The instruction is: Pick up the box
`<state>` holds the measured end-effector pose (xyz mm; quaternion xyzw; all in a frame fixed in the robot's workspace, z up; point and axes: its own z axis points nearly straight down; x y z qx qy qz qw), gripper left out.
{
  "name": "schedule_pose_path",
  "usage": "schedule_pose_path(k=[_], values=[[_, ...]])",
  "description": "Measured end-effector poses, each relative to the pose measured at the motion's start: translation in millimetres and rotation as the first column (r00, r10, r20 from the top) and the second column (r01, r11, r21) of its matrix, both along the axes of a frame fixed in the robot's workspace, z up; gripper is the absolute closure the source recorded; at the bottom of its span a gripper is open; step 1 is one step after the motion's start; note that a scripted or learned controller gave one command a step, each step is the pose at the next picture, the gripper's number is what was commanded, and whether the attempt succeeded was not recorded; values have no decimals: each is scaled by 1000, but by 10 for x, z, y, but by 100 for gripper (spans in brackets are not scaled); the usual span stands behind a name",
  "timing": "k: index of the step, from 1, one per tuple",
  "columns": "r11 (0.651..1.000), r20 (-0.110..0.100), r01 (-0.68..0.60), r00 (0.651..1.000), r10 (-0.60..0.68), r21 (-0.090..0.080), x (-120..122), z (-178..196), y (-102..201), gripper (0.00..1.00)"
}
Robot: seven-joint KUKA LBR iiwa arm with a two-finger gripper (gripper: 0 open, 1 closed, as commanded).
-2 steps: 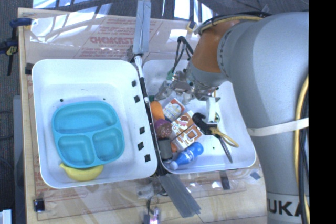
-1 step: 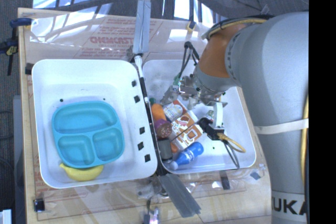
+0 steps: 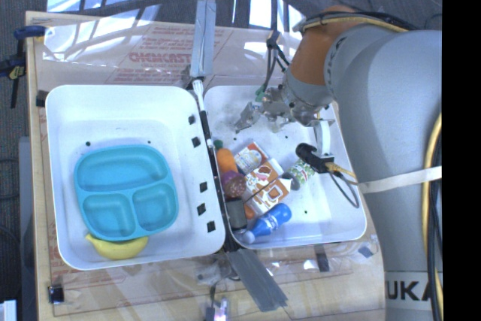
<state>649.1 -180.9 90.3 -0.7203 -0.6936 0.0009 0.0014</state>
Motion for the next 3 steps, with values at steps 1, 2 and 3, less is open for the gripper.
schedule_pose_path(k=[1, 2, 3], values=[[993, 10, 116, 993, -116, -9, -782, 31, 424, 0], [992, -1, 122, 992, -122, 0, -464, -8, 347, 0], [994, -3, 111, 994, -111, -1, -945, -11, 397, 0]])
